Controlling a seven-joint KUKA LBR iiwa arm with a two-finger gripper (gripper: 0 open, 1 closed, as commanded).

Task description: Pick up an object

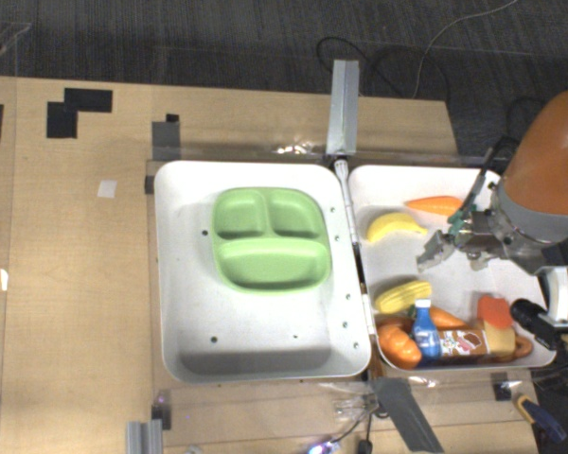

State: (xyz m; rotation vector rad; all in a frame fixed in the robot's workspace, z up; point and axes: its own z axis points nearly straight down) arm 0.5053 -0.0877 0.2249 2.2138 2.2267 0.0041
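Observation:
The right bin [364, 192] holds several toy foods. A yellow banana [395, 226] lies near its left wall, with an orange carrot [434, 204] just behind it. Along the front sit a yellow corn-like piece [402, 296], an orange fruit [399, 345], a blue-capped brown bottle [452, 340] lying on its side and a red block [493, 308]. My gripper [445, 242] hangs over the middle of this bin, just right of the banana and below the carrot. Nothing shows in its grasp.
The left bin [185, 282] holds a green divided plate [270, 236]. A metal post [344, 107] stands behind the seam between the bins. The arm's orange band [554, 164] covers the right bin's far right side.

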